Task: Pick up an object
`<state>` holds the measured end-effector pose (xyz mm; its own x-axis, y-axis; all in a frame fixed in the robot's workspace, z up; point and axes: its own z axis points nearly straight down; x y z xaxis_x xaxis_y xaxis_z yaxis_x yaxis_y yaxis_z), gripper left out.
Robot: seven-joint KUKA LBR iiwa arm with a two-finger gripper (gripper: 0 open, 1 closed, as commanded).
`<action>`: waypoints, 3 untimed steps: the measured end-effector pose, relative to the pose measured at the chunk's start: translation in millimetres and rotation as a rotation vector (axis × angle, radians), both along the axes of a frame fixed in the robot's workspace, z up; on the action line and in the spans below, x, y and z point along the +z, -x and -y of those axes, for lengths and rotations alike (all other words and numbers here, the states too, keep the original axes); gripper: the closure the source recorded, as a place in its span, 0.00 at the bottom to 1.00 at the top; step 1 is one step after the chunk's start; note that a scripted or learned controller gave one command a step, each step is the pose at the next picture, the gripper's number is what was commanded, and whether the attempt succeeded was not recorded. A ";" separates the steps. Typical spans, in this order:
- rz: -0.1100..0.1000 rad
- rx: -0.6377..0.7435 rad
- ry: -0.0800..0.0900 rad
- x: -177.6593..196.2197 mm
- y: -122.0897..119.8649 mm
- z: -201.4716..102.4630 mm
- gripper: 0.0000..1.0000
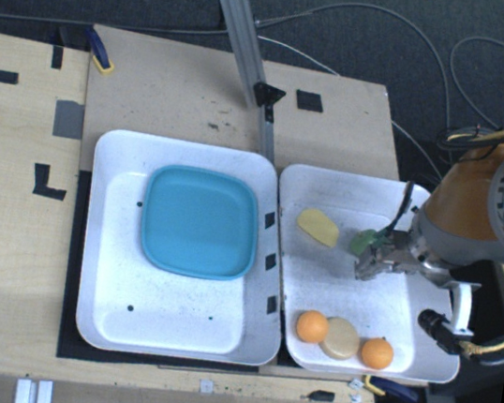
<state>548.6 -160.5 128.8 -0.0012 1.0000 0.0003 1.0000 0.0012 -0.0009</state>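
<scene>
1. Camera view, left bin (102,248): white and shallow, with a square teal plate (199,222) lying flat in the upper middle.
2. Same view, right bin (326,184): touching the left bin along the shared edge. Near the upper left, a pale yellow object (318,226), tilted. Along the lower edge, a row of three: an orange ball (312,327), a beige round piece (340,338) touching it, and a second orange ball (377,353) just beside that.
3. Arm (478,208): grey with an orange band, reaching in from the right over the right bin's upper right part.
4. Gripper (373,261): low over the bin floor, right of the yellow object and apart from it. A small green object (363,241) right at the tip, partly hidden by the wrist. Clenched, released or grasping: cannot tell.
</scene>
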 end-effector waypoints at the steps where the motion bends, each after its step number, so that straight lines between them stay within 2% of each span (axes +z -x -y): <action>1: 0.003 0.000 0.001 44.0 -6.9 -1.9 1.00; 3: 0.005 -0.001 0.001 148.3 -17.0 -2.3 1.00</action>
